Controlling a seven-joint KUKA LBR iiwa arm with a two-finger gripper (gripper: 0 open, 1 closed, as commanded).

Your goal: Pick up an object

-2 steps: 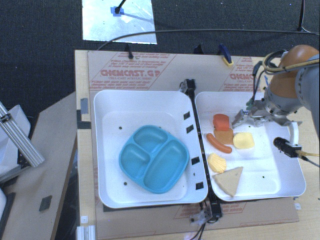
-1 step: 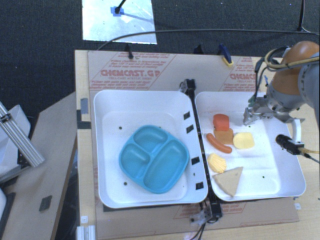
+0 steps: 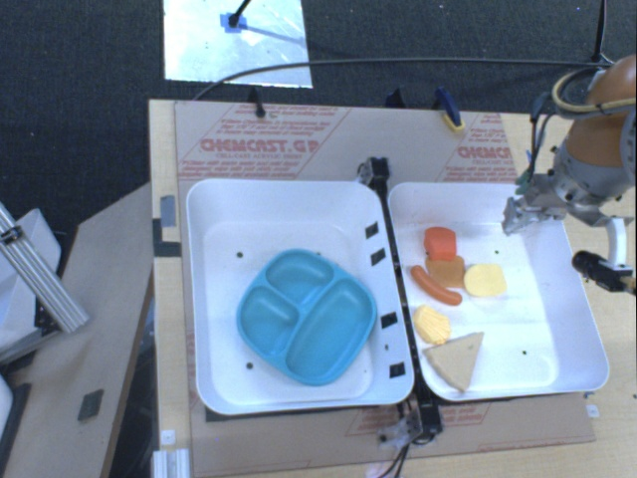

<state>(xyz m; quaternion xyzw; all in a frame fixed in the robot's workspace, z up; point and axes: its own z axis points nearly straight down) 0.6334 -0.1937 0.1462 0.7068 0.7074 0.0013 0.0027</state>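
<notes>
Two shallow white bins sit side by side on a bench covered with printed sheet. The arm enters at the upper right of the frame and is cut off by the right edge, so that just its orange band and grey wrist are seen; the gripper hangs over the upper right part of the right bin, and at this size it cannot be told whether it is open or closed, though nothing is seen held in it. A dark part at the far right edge, over the bin's rim, is too small to identify. The objects lie grouped in the left half of the right bin, to the lower left of the gripper and apart from it: an orange-red block uppermost; a tan-orange piece touching it below; a sausage whose long axis runs from upper left to lower right, its upper edge partly hidden under the tan-orange piece; a round yellow slice just right of these; a ridged yellow piece below; and a beige wedge lowest, its point directed to the upper right. The left bin holds a blue divided plate, set askew.
</notes>
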